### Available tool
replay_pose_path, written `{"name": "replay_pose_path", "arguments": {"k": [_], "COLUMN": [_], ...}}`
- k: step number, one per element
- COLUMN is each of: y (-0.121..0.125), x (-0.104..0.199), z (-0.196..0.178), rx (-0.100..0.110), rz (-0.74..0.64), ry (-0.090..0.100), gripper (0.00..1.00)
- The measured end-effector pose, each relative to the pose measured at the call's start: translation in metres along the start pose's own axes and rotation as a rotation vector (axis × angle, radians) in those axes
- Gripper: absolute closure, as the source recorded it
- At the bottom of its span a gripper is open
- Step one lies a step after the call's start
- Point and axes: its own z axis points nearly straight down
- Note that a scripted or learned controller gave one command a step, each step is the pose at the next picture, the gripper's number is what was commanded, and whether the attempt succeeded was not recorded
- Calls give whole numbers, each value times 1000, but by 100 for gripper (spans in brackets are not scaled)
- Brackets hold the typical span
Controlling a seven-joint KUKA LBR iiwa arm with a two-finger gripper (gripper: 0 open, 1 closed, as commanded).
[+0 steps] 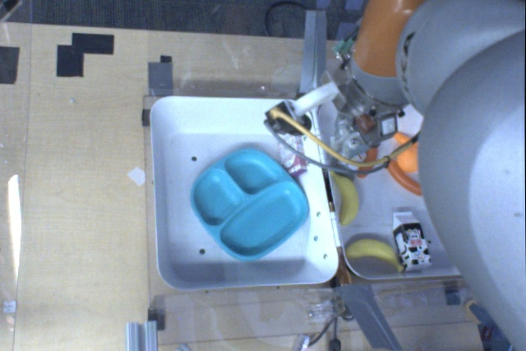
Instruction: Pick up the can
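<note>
Grey arm (468, 119) reaching left, jaws aimed downward

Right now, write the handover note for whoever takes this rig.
Gripper: hangs over the wall between the two bins; what it holds, if anything, cannot be told.
Can: probably the small white, black and red item lying in the right bin, next to a banana and apart from the gripper.
Done: nothing yet; the can is not lifted.
Left: move to the can, grasp it, lift it.

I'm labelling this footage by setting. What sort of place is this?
Likely a robotics lab: a grey robot arm reaches over two white bins on a wooden bench, with a blue divided plate and bananas inside.
</note>
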Motion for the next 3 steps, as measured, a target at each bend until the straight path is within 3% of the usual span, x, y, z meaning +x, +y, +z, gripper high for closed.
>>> {"name": "replay_pose_path", "arguments": {"k": [1,2,3], "y": [-62,-62,-12], "x": [-33,-33,-84], "z": [-44,-44,84], "rx": [-1,-2,0], "rz": [95,94,7], "ry": [0,0,-4], "gripper": [100,0,0]}}
